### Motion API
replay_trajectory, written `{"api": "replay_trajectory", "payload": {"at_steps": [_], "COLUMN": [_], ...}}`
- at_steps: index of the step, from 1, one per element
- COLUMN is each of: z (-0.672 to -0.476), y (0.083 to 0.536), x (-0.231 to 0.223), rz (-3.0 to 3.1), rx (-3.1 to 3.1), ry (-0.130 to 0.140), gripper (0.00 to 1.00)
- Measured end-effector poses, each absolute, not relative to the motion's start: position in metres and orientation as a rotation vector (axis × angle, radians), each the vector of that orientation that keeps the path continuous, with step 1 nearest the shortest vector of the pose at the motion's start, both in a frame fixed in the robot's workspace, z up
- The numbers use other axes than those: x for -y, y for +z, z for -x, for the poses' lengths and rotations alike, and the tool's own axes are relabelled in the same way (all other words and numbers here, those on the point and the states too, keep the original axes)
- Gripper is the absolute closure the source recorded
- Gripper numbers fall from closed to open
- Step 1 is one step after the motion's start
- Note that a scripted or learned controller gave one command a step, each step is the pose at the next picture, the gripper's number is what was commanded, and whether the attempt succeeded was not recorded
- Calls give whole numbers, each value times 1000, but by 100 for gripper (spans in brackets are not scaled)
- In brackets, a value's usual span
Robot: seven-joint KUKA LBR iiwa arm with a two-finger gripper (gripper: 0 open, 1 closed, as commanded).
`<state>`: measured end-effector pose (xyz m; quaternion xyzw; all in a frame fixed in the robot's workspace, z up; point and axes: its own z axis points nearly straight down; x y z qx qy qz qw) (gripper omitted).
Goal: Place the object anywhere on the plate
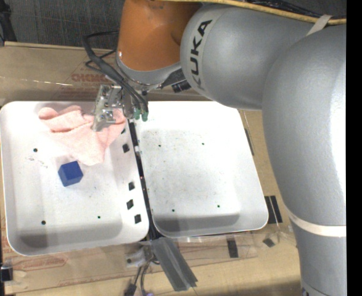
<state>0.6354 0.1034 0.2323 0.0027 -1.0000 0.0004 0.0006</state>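
Here my gripper (108,117) hangs over the pink cloth (82,131) near the left bin's (20,227) far right corner, probably to grab it; grip state unclear. Blue block (70,173) sits mid-bin.

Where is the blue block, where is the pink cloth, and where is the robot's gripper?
blue block (70,173), camera view, its top face.
pink cloth (76,123), camera view, middle of the crumpled fabric.
gripper (108,113), camera view, its metal tip over the cloth.

The gripper (108,115) hangs over a pink cloth (82,131) (left bin (20,227)), blue cube (70,173) nearby.
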Motion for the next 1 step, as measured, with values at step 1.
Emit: {"api": "replay_trajectory", "payload": {"at_steps": [1], "z": [-636], "y": [233], "x": [-103], "rz": [-8], "rx": [3141], "ry": [1], "gripper": [0]}}
